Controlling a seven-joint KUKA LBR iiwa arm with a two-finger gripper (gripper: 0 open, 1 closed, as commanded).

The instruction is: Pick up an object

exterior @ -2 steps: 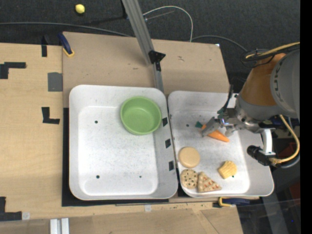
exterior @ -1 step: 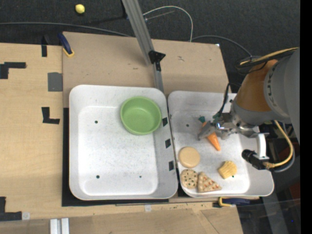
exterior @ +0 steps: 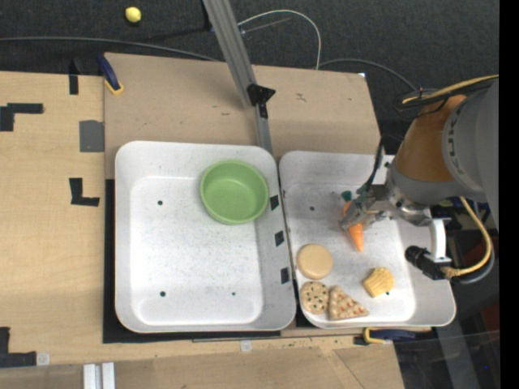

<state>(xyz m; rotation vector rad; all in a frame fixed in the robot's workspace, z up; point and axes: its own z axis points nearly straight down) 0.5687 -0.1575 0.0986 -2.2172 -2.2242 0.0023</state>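
My gripper (exterior: 358,211) is sitting low in the right bin (exterior: 324,173), about mid-bin, right over the orange carrot-shaped piece (exterior: 356,235). The carrot's top end is tucked in at the fingertips and its tip is pointing toward the near edge. I can't tell if the fingers are actually clamping it or just touching, and I can't read the gap width from this angle.

Right bin is also holding a round tan bun (exterior: 315,261) near the divider side, a speckled cookie (exterior: 314,297) at the near-left corner, a pizza slice (exterior: 345,305) touching the cookie's right side, and a yellow ridged piece (exterior: 378,282) further right, near the near edge. All four are lying nearer than the carrot and apart from it. The far half of this bin is giving me open floor.

Left bin (exterior: 138,241) is holding one green bowl (exterior: 234,191), upright, in its far-right corner, close to the shared wall. The rest of its floor is bare white.

My arm (exterior: 442,148) is coming in over the right bin's right rim. A grey pole (exterior: 229,35) is slanting across the bench beyond the bins, ending at the far end of the divider.
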